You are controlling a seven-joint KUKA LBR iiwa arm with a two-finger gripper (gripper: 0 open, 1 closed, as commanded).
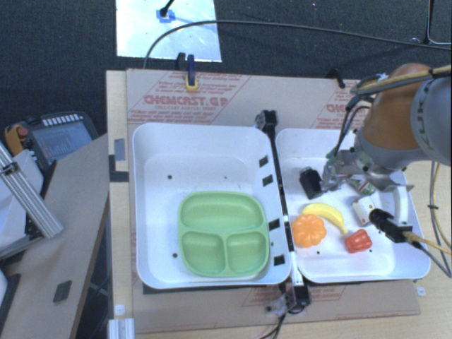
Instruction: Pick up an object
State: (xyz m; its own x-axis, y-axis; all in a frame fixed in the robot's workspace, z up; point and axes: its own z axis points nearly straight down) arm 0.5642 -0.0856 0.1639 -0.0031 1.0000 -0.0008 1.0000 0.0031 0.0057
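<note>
- White plastic, two shallow bins side by side on a brown board [212, 94] with red lettering; left bin [152, 189], right bin [304, 143].
- Left bin: one pale green divided plate [222, 232] lying flat in the near half, three compartments, nothing in any of them.
- Right bin holds every loose piece. Black block [310, 183] sits toward the left wall, about midway between near and far.
- Yellow banana [326, 213] lies just near of the black block, curving down to the right.
- Orange pumpkin [308, 230] sits touching the banana on its near-left side, close to the wall shared by the bins.
- Red pepper [358, 241] lies to the right of the pumpkin, apart from it, toward the near edge.
- Arm [424, 119] enters from the right, grey, with its orange band [392, 111] over the far right part of the right bin.
- Gripper [337, 178] is low inside the right bin, just right of the black block and far of the banana.
- How wide the gripper stands cannot be told from this angle; nothing can be seen in its grasp. All four pieces rest on the bin floor.
- Blue and yellow clamp [191, 73] grips the far edge of the board.
- Grey handheld controller [60, 140] rests on the side table at far left.
</note>
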